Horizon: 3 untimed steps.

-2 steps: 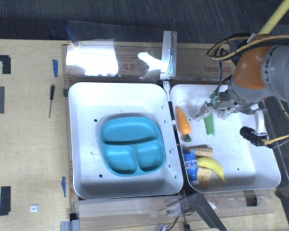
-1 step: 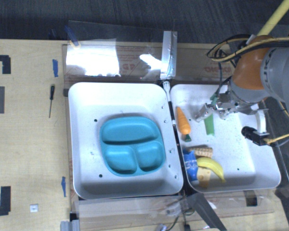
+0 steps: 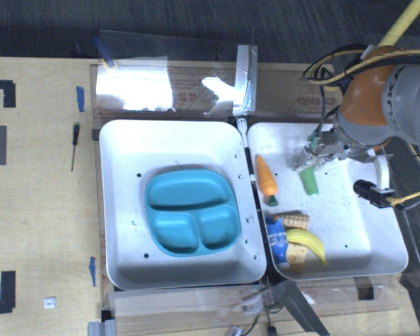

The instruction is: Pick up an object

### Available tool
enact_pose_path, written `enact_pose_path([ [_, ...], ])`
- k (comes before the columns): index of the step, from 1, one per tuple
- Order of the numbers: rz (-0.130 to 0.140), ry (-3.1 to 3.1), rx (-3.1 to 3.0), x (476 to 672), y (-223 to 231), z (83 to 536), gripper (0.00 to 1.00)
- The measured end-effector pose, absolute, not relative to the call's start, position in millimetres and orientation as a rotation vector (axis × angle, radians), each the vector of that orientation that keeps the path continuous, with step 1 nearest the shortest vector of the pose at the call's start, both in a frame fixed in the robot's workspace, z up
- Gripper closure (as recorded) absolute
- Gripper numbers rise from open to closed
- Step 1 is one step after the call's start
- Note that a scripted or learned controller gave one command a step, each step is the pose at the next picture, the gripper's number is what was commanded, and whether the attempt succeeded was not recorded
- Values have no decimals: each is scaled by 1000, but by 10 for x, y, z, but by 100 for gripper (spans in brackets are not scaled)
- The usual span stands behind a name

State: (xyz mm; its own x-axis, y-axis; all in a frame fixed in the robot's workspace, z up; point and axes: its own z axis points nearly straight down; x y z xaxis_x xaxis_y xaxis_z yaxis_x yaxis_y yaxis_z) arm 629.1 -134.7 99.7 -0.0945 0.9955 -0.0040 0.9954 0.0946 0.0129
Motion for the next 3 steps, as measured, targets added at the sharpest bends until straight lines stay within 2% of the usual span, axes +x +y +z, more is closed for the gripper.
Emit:
enact_pose_path([
  [1,14,2313,2103,6301,-1344,1103,100],
  [2,1,2210,2229,6500,-1632,1033,100],
  [3,16,2173,2258,6702,-676,2039,100],
])
